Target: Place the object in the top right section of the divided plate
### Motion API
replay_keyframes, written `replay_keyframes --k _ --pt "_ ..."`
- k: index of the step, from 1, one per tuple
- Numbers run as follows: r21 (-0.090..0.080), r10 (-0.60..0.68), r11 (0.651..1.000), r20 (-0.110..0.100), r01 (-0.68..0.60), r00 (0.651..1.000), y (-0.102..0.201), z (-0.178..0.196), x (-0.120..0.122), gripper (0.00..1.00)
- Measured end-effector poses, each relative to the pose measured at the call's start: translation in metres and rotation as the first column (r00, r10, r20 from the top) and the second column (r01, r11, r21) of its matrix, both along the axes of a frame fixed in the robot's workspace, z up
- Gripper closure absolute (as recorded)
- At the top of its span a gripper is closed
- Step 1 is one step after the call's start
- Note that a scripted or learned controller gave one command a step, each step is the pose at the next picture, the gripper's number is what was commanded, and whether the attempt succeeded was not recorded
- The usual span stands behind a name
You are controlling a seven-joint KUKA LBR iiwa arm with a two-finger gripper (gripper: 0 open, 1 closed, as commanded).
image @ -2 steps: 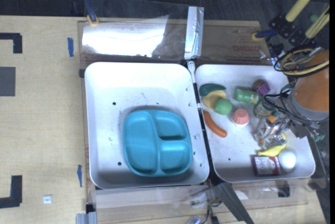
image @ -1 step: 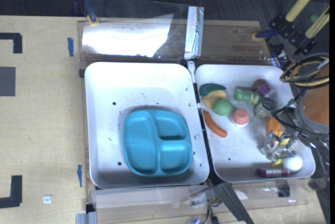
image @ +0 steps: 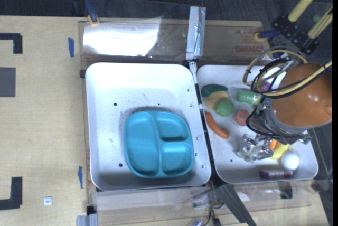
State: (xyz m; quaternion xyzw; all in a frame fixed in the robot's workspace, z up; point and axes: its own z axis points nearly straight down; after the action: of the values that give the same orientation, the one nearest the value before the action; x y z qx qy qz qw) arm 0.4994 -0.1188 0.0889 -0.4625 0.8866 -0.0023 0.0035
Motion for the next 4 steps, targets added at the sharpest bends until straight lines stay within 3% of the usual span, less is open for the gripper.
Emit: replay_keyframes --k 1,2,3,4 --pt "-0.003 0.160 0.987 -0.001 -0.160 0.987 -0.107 0.127 -0.009 1.00" --pt "0.005 0.291 0.957 -0.007 -0.291 0.957 -0.103 0.059 -0.020 1.00" --pt "-0.001 0.505 0.863 -0.001 -0.505 0.863 -0.103 0.029 -0.018 1.00" --pt "-0.002 0.730 0.684 0.000 -0.730 0.684 -0.102 0.028 -0.017 1.00"
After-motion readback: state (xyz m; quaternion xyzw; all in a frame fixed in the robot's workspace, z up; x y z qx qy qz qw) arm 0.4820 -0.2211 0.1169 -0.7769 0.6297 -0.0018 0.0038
